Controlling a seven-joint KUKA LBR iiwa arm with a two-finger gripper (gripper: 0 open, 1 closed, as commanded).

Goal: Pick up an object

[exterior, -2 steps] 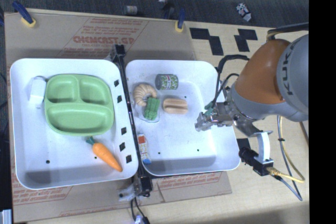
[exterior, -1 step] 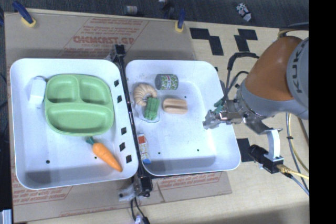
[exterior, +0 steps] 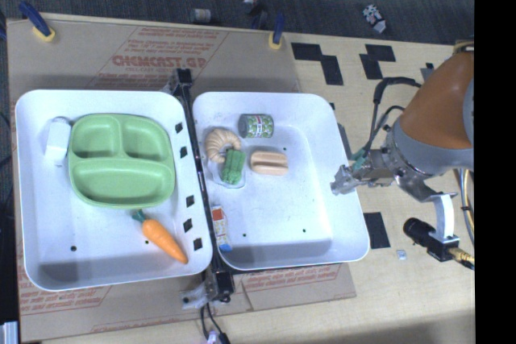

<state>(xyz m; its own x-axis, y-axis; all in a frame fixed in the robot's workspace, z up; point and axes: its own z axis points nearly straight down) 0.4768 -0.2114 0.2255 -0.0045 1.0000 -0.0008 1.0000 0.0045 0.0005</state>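
The right bin point(exterior: 322, 238) holds a small green can point(exterior: 255, 126), a tan croissant point(exterior: 219, 144), a green pickle-like piece point(exterior: 233, 166), a hot dog bun point(exterior: 268, 163) and a small orange-and-white packet point(exterior: 218, 225) by its left wall. In the left bin point(exterior: 40, 254) lie a green divided plate point(exterior: 121, 159), an orange carrot point(exterior: 164, 240) and a white item point(exterior: 56, 139). My gripper point(exterior: 345, 180) hangs at the right bin's right rim, away from all objects. Nothing shows between its tips.
The arm's orange band and grey wrist point(exterior: 439, 121) fill the right side, with cables point(exterior: 387, 105) over the bench. Clamps point(exterior: 38, 22) hold the cardboard's back edge. Small loose bits point(exterior: 372, 14) lie on the dark floor behind.
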